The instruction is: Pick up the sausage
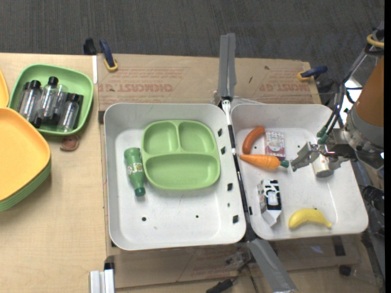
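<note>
The sausage (253,138) is a short orange-red piece lying at a slant in the far left part of the right bin (342,224). An orange carrot (263,160) lies just in front of it, and a pink packet (275,143) sits beside it on the right. My gripper (307,157) hovers over the middle of the right bin, to the right of the carrot's green tip and well apart from the sausage. Its fingers are open with nothing between them.
A small milk carton (270,201) and a yellow banana (309,218) lie in the near part of the right bin. The left bin (122,224) holds a green divided plate (181,154) and a green bottle (135,171). Orange plates and a green tray of bottles sit at far left.
</note>
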{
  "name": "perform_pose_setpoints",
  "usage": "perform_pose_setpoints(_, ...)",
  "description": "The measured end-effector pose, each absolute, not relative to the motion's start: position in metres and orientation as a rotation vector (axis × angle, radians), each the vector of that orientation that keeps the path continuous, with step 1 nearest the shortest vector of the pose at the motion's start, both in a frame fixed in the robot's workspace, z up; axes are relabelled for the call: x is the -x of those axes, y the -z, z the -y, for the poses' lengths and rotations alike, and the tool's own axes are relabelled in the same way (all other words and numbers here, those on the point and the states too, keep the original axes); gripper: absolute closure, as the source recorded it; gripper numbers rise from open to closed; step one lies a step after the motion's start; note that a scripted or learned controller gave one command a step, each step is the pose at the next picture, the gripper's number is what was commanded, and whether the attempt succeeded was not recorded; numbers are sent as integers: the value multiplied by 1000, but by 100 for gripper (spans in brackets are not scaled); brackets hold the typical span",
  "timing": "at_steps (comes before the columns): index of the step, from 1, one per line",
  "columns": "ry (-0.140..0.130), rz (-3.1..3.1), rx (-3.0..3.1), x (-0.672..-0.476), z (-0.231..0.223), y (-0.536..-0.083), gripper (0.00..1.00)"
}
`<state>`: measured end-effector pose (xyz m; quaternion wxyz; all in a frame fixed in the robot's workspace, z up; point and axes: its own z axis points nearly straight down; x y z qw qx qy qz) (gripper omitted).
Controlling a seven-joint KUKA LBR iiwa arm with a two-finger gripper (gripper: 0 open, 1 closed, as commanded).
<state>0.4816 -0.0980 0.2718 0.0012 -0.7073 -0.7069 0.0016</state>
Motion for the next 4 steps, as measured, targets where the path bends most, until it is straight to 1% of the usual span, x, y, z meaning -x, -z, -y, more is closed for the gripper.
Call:
perform_pose_setpoints(1,-4,2045,2383,-529,164,-236,0)
perform_pose_setpoints(2,-3,2243,2196,-536,128,-110,0)
perform_pose_setpoints(3,-3,1971,2442,-510,148,-91,0)
perform_pose_setpoints(4,-4,2110,2323,-487,111,-91,0)
